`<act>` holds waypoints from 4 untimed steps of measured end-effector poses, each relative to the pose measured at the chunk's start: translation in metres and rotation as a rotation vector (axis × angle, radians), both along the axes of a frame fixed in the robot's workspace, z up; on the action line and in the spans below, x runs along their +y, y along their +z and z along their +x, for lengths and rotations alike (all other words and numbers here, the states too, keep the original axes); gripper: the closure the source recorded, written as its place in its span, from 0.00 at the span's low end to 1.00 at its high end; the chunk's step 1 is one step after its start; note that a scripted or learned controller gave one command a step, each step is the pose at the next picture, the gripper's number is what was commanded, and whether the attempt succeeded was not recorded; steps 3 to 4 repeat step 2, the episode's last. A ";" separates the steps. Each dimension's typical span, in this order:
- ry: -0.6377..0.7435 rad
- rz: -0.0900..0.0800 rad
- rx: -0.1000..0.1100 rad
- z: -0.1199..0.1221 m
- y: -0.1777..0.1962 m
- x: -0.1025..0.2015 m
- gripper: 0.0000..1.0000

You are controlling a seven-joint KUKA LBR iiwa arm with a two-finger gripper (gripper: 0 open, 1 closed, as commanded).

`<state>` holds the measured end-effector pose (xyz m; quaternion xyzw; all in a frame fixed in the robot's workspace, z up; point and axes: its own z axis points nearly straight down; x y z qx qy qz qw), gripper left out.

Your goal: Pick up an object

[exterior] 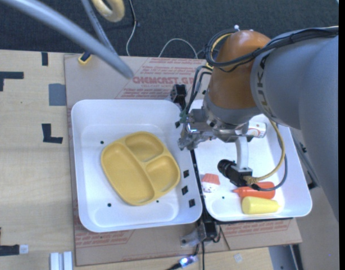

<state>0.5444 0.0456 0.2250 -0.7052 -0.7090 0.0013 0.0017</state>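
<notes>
My gripper (190, 135) hangs low over the left edge of the right bin (299, 176), close to the wall between the two bins, and the orange-banded wrist hides most of it. At the front of that bin lie an orange carrot-shaped piece (257, 193) and, just in front of it, a yellow block (259, 206). A small red and white item (210, 180) sits near the bin's front left, just below the gripper. A white and red item (257, 130) peeks out from beside the wrist. Nothing shows between the fingers.
The left bin (85, 151) holds a yellow divided plate (140, 167). The arm covers the back half of the right bin. A grey pole (60, 24) crosses the upper left, beyond the bins. Cardboard lies under both bins.
</notes>
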 end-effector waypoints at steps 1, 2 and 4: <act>0.001 0.000 0.000 -0.012 -0.011 0.050 1.00; -0.003 -0.001 -0.002 -0.012 -0.011 0.047 0.00; -0.003 -0.001 -0.002 -0.012 -0.011 0.047 0.00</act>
